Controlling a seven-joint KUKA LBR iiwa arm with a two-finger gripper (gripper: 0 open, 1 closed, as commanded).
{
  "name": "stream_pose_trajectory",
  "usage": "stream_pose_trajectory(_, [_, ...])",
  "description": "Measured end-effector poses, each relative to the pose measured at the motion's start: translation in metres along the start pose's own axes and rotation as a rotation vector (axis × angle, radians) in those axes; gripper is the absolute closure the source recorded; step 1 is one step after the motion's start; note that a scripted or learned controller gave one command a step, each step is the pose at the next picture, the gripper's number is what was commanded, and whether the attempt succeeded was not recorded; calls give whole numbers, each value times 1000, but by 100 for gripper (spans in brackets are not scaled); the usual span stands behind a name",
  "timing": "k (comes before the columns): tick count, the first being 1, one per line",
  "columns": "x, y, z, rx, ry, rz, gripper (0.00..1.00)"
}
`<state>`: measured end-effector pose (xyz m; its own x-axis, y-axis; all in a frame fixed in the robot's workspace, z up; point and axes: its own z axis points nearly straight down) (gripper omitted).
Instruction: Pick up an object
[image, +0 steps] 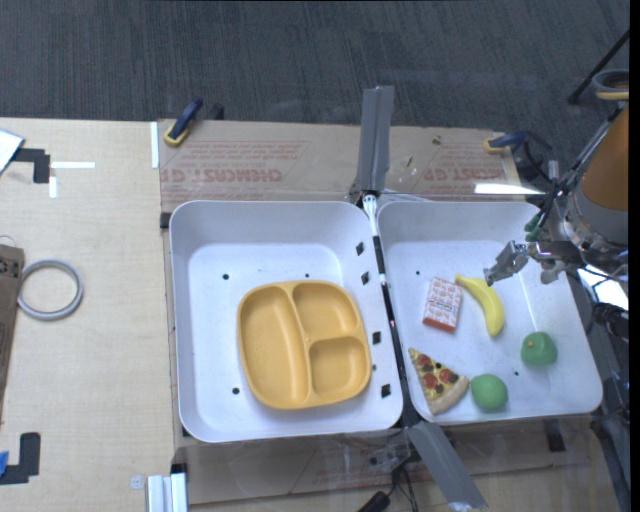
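Five small items in right-hand bin (560, 405), all placed relative to banana (483, 302): snack packet (442, 304) just left, pizza slice (437, 380) below left, two green fruits (489, 391) below and below right. One yellow divided plate (304, 343) far left, in other bin. Gripper (503, 265) hovering just above right of banana, holding nothing. Fingers: cannot tell whether spread or together. Approach step, by the look of it; next, a descent onto banana, then a firm close.

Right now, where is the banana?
The banana lies in the right bin, beside the snack packet, just below the gripper.
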<state>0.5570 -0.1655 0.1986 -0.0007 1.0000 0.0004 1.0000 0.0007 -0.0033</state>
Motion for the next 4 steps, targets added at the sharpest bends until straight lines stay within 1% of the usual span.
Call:
stream_pose_trajectory(1, [3,7,102,-12,-3,-67,0])
stream_pose_trajectory(2, [-46,-18,90,-3,1,0,0])
stream_pose_trajectory(3, [-3,-2,107,-1,0,-162,0])
stream_pose_trajectory(4, [8,13,106,-5,-2,-325,0])
